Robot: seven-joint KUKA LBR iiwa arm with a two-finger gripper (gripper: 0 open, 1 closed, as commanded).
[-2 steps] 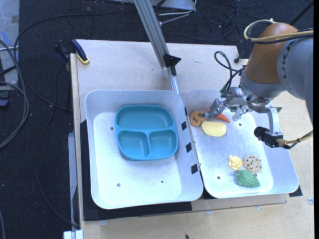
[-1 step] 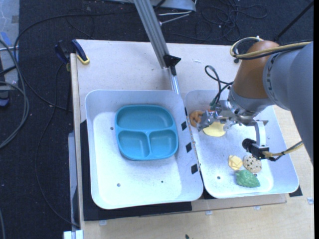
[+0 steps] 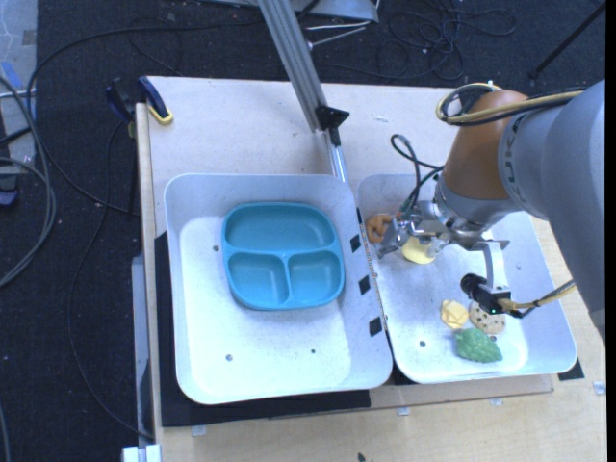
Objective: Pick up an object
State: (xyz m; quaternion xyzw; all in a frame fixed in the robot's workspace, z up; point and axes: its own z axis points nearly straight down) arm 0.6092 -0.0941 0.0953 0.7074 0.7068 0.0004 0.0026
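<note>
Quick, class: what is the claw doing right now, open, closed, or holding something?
Claw: low in the right bin, at a pale yellow object; open or closed cannot be told.

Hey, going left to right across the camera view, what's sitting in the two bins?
Blue divided tray → orange piece → pale yellow object at the gripper → green item.
</note>
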